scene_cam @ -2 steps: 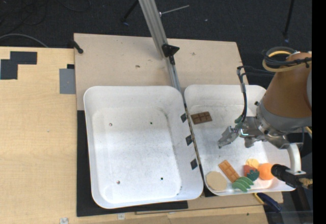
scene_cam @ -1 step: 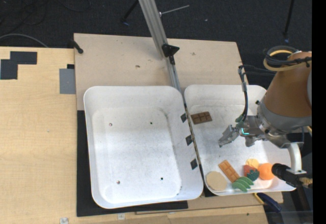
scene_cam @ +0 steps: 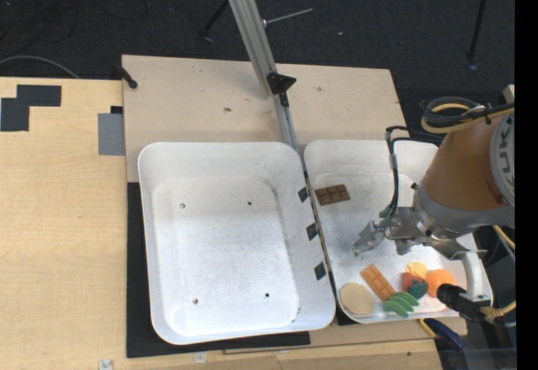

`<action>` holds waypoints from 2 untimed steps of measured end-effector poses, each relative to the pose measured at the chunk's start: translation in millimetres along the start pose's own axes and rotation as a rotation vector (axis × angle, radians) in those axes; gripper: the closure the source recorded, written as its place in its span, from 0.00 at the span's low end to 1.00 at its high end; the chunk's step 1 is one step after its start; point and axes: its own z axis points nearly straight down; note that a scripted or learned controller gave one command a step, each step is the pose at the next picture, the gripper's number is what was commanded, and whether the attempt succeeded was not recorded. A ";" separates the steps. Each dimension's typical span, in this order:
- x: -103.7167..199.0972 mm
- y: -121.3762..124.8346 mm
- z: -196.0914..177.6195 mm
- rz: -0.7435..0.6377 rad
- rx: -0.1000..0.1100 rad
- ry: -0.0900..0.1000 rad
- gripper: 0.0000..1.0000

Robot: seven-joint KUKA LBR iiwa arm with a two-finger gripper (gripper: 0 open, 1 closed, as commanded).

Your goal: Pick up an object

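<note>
The right bin [scene_cam: 353, 160] holds several small toy foods. A brown chocolate bar [scene_cam: 333, 194] lies near its back left. Along the front edge sit a beige round piece [scene_cam: 358, 300], an orange wafer [scene_cam: 377, 282], a green piece [scene_cam: 401, 303], a red piece [scene_cam: 413, 283], a yellow piece [scene_cam: 417, 269] and an orange round piece [scene_cam: 440, 281]. My gripper [scene_cam: 371, 240] hangs low over the middle of this bin, left of the orange-banded arm [scene_cam: 466, 179]. It sits just behind the wafer and in front of the chocolate bar, with nothing visibly held.
The left bin [scene_cam: 220, 238] lies beside the right one, with black clips [scene_cam: 312, 230] along the shared wall. A slanted metal rail [scene_cam: 252, 32] rises behind the bins. Wooden tabletop extends to the left.
</note>
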 end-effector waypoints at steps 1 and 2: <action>9.8 -4.1 59.2 -0.001 0.001 0.001 0.00; 8.6 -3.8 60.4 0.005 -0.007 -0.001 0.00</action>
